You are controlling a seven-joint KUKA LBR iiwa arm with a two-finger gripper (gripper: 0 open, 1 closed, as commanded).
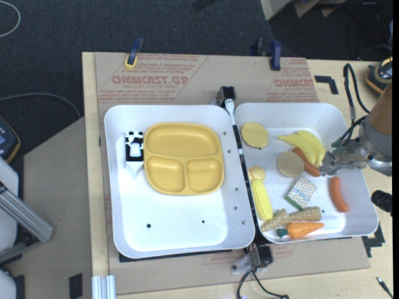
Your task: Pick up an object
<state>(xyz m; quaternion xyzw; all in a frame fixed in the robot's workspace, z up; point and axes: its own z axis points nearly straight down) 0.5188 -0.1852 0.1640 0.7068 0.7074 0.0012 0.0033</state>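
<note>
We see the gripper (328,161) low in the right bin (355,220), beside the banana (305,143) and touching a small red-orange piece (310,165). We cannot tell how the gripper is set. We judge the reach is in hand; next calls for closing, then lifting.
</note>
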